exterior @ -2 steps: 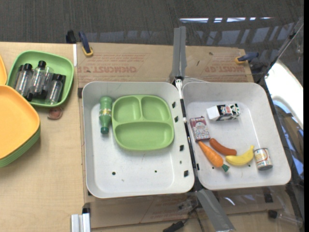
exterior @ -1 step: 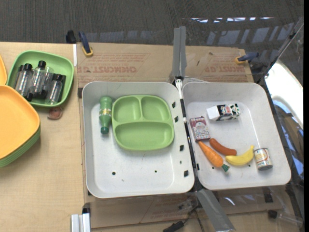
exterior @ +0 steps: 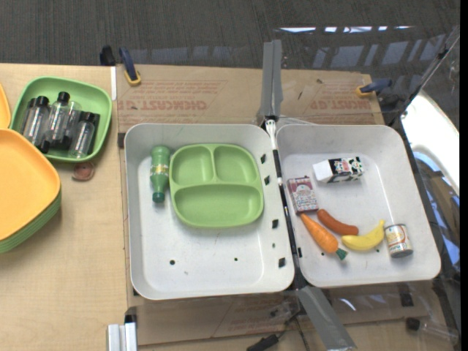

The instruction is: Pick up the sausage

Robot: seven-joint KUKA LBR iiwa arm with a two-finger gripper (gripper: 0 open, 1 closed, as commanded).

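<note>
Locate the sausage [exterior: 337, 221] in the right bin [exterior: 420, 262], lying between the carrot [exterior: 322, 234] on its near-left side and the banana [exterior: 363, 239] on its near-right side, just near of the small card [exterior: 302, 194]. You cannot tell the gripper's state from this view.

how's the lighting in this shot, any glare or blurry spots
Camera view: even, soft light with faint shadows; the sausage and carrot read sharp. Bright glare washes out the right edge by the right bin, and reflections streak a clear panel at top.
</note>
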